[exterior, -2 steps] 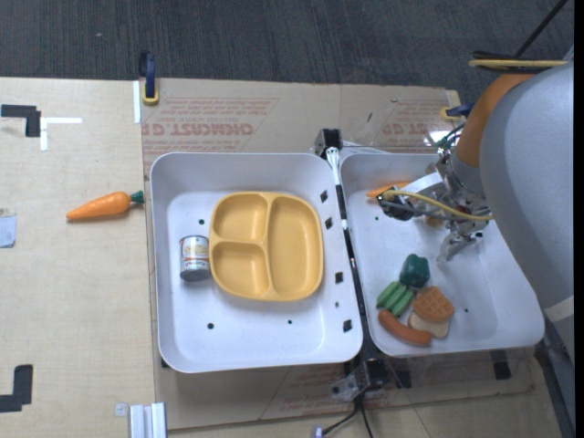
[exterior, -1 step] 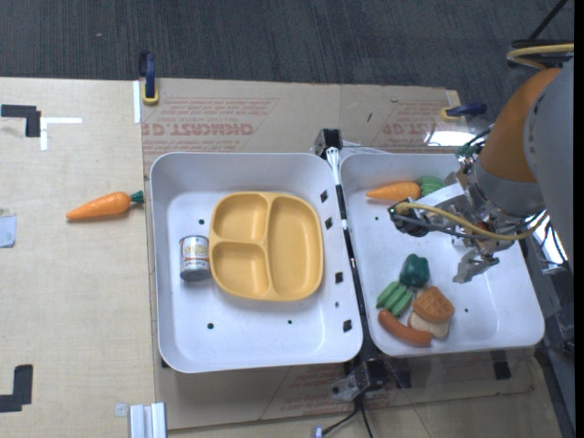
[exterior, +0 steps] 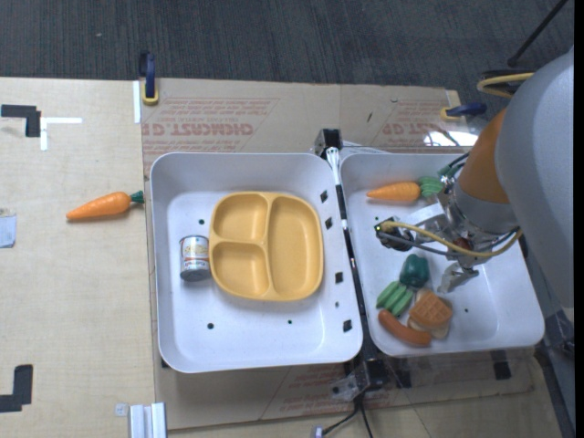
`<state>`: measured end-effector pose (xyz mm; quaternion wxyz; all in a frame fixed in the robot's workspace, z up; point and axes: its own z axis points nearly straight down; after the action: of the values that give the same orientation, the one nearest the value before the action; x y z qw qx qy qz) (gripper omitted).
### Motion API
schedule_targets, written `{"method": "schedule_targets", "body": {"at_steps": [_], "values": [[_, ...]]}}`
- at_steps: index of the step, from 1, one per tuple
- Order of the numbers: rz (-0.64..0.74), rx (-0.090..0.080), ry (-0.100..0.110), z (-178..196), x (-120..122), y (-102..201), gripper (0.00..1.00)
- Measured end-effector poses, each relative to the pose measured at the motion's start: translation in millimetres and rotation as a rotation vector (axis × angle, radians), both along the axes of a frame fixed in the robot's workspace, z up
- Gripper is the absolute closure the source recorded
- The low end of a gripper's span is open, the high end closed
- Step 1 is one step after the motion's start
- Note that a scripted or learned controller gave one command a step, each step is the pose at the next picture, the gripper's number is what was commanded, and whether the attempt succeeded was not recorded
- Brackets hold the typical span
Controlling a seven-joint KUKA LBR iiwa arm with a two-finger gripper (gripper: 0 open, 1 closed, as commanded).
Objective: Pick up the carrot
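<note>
An orange carrot [exterior: 395, 191] with a green top lies in the right bin [exterior: 511, 331], near its far left corner. A second carrot [exterior: 100, 206] rests on the bench outside the bins, left of the left bin. My gripper [exterior: 454, 265] hangs over the middle of the right bin, below the grey wrist and its orange band. It sits to the right of and nearer than the bin's carrot, apart from it. Nothing shows held in it.
Below the gripper lie a dark green pepper [exterior: 416, 270], a light green vegetable [exterior: 394, 295], a sausage [exterior: 404, 329] and a bread piece [exterior: 430, 312]. The left bin [exterior: 173, 336] holds a yellow divided plate [exterior: 268, 245] and a small can [exterior: 193, 257].
</note>
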<state>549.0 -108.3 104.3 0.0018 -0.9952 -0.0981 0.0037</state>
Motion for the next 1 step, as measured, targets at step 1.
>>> {"method": "schedule_targets", "body": {"at_steps": [1], "values": [[0.026, -0.001, -0.004, 87.2, 51.1, 20.6, 0.0]]}}
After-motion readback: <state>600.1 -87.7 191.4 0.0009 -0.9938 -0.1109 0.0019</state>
